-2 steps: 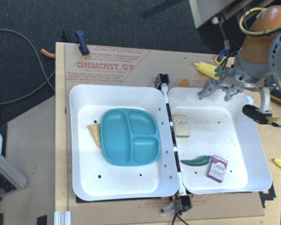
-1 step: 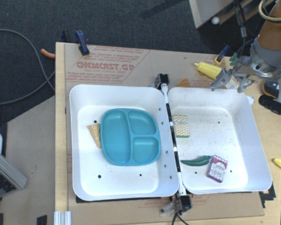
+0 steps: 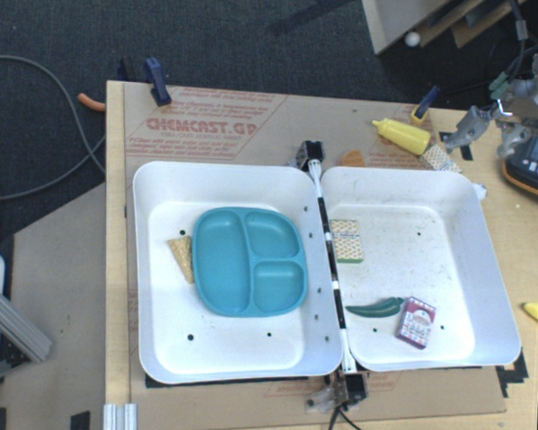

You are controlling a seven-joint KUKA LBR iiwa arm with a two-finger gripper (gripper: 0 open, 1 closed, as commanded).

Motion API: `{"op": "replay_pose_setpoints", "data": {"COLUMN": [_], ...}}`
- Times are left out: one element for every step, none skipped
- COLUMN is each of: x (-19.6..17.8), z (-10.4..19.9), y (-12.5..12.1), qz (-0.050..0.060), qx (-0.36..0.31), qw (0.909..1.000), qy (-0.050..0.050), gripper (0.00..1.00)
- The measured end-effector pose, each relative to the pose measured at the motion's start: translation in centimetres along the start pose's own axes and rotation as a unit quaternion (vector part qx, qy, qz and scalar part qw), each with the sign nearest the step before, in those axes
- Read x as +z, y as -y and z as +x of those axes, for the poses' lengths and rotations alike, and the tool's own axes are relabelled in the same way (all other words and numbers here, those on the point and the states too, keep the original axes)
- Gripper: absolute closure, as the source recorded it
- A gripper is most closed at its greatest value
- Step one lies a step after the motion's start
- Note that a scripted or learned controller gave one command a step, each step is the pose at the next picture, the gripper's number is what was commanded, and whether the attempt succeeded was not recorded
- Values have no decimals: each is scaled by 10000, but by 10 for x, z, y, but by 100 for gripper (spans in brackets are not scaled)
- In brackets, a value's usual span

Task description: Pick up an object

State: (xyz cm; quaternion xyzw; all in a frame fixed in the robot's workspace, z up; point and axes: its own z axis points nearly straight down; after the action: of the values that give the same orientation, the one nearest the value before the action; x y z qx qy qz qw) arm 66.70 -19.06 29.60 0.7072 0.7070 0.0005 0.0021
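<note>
Camera view, top right corner: the gripper (image 3: 490,118) shows as grey metal parts hanging over the bench edge beyond the far right corner of the right bin (image 3: 494,293), above no object, and whether it is open or closed cannot be told from this angle. Just beside it on the brown board (image 3: 211,126) lie a yellow bottle (image 3: 401,134) on its side and a small orange scrap (image 3: 353,157), with a blue clamp (image 3: 425,103) gripping the board's far edge. Inside the right bin sit 3 things to pick: a pale patterned packet (image 3: 346,241) against the left wall, a green pepper (image 3: 375,306) lying flat near the front, and a small red box (image 3: 416,322) just beside the pepper's right tip. All 3 are well apart from the gripper. The left bin (image 3: 153,203) holds a teal plate (image 3: 249,261) with 3 compartments, and a tan wafer-like piece (image 3: 181,254) pokes out from under the plate's left rim. A 2nd blue clamp (image 3: 156,81) sits at the board's far left corner.
</note>
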Motion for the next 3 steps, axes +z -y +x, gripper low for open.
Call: {"op": "replay_pose_setpoints", "data": {"x": [101, 152, 156], "z": [74, 80, 67], "y": [46, 144, 166], "qz": [33, 27, 28], "qx": [-7, 4, 2], "qw": [10000, 10000, 10000], "qy": [-20, -14, -17], "gripper": [0, 0, 0]}}
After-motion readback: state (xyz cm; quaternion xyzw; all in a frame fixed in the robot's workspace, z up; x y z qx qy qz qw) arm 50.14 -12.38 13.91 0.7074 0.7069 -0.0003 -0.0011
